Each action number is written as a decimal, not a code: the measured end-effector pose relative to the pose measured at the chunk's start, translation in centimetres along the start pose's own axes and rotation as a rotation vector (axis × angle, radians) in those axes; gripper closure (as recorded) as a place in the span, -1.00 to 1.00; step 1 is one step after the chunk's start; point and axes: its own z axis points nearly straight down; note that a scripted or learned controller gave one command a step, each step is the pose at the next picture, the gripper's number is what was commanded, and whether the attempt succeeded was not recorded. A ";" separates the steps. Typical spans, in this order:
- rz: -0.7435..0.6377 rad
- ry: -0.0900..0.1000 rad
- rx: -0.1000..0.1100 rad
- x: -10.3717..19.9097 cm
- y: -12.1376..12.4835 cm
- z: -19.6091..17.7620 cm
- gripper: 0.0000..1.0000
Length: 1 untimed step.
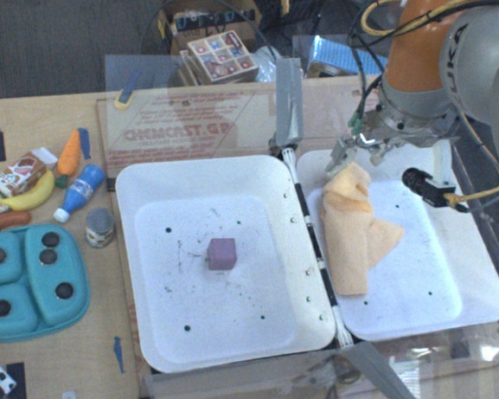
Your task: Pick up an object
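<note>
The cloth (356, 228), a pale yellow rag, lies crumpled in the right-hand bin (467, 305), and its raised upper fold sits right under my pincer (351, 161). From the overhead camera, my wrist comes in from the right with its orange band just behind, and my pincer hangs at the bin's far left corner, against the top edge of that cloth. Whether I am spread wide, pinched narrow, or already nipping the fabric I cannot tell; the wrist hardware and cables crowd the spot. So I will not claim a hold.

Below me and toward the near rim, the cloth drapes downward along the divider between the bins, one flap spilling out to my right. Away to my left, well apart, a small purple block (221, 253) rests near the middle of the other bin (157, 333). Farther left still, on the bench outside the bins, lie toy foods and a blue tray (31, 283), none of them within my concern.

I judge this to be the grasp step: I am down at the cloth's high fold, either closing or about to. The next move, as I see it, calls for a firm pinch on that bunched ridge, then a straight lift high enough that the hanging tail leaves the bin floor. Soft fabric may slip, so the bite should take plenty of the fold.
</note>
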 end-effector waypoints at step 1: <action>-0.084 -0.002 -0.007 -2.9 -0.4 8.9 -1.00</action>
